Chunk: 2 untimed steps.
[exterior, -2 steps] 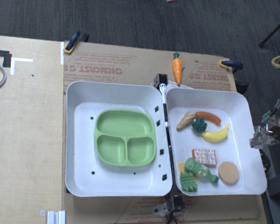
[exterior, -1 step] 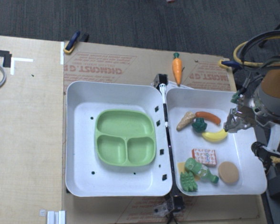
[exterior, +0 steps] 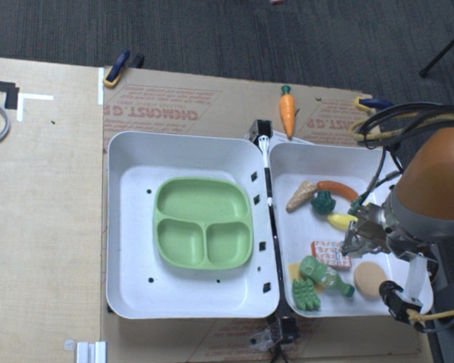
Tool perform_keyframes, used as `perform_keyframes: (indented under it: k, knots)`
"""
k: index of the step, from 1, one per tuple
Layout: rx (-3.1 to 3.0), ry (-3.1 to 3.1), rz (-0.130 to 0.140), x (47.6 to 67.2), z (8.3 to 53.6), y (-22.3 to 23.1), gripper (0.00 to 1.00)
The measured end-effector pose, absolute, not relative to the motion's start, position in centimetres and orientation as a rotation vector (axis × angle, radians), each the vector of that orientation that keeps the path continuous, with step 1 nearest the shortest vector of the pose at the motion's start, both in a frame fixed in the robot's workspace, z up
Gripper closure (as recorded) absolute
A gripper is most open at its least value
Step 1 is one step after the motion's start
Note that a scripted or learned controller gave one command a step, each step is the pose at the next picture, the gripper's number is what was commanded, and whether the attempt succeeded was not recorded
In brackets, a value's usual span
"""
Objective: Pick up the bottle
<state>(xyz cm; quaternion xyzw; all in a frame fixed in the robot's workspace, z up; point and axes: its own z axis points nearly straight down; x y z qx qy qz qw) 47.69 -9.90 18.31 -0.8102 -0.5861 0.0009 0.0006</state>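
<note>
The gripper point(exterior: 354, 242) hangs low over the right bin point(exterior: 290, 162), and whether it is open or closed I can't tell from here. The green bottle point(exterior: 325, 276) lies on its side just left of it, nearer us, touching a red-and-white packet point(exterior: 329, 253).

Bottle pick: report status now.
Hand low over right bin, above the red packet. Green bottle lies free in the bin, not held. Packet, green block, tan round piece crowd it.
</note>
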Motion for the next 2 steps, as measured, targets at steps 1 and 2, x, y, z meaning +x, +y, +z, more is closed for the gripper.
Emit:
perform_keyframes:
  k: [1,2]
  knots:
    - [-2.129,-2.311,0.001,47.7,22.8,-1.9,1.0]
    - [-2.279,-2.162,0.003,47.7,24.5,7.1,1.0]
